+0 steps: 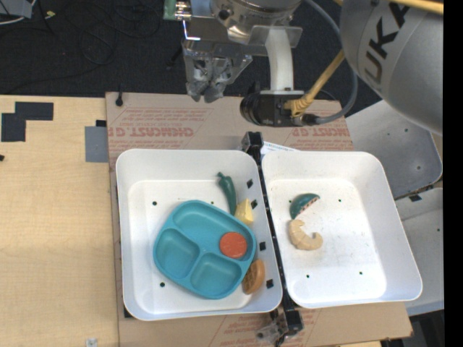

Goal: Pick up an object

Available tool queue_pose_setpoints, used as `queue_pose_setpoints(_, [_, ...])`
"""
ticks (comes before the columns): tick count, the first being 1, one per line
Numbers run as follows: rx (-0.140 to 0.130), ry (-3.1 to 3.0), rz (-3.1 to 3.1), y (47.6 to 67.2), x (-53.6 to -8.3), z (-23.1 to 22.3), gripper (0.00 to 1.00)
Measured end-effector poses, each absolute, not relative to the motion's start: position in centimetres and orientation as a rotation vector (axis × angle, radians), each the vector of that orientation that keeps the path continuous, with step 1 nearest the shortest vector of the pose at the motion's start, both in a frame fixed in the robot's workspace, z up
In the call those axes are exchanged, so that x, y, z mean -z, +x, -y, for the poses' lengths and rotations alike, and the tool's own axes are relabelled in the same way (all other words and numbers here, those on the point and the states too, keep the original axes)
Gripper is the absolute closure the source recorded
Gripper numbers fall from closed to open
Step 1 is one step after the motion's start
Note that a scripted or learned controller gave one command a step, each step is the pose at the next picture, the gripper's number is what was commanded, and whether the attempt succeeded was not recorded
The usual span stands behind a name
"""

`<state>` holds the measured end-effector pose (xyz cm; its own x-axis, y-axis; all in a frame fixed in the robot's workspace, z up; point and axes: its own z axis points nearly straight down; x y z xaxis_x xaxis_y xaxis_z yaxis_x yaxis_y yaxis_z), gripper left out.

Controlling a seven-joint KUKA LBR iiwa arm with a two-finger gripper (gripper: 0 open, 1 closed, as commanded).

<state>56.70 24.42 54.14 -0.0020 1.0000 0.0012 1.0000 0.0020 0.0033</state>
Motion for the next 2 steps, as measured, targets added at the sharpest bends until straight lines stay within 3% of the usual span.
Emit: queue_pose_setpoints(2, [0.009,2.222,-2.225,50.7,-53.7,-24.3,1.0])
